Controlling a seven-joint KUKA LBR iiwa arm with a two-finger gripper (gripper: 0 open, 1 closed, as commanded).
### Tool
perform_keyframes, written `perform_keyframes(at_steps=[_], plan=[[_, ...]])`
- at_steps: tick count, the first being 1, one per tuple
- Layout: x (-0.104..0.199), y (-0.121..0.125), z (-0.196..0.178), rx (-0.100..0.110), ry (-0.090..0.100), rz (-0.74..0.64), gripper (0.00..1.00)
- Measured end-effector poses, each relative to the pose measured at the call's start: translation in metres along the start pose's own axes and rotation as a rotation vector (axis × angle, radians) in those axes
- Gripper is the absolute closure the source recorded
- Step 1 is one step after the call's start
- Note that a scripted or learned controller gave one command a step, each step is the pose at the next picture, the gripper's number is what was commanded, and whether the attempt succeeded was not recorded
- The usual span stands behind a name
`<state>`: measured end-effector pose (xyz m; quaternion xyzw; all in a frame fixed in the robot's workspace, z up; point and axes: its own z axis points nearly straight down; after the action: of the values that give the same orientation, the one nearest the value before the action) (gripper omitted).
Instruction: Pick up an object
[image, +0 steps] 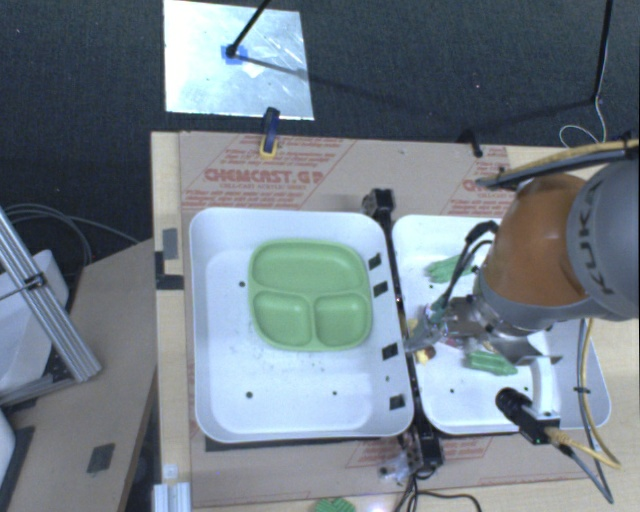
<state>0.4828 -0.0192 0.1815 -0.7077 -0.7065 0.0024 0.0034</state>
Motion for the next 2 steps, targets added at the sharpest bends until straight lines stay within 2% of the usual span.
perform_keyframes(at_steps=[1, 2], plan=[[0.0001, 0.0039, -0.0026, -0.009, -0.001, -0.001, 0.00], [0.0001, 0.0039, -0.0026, -0.009, -0.001, -0.001, 0.00]])
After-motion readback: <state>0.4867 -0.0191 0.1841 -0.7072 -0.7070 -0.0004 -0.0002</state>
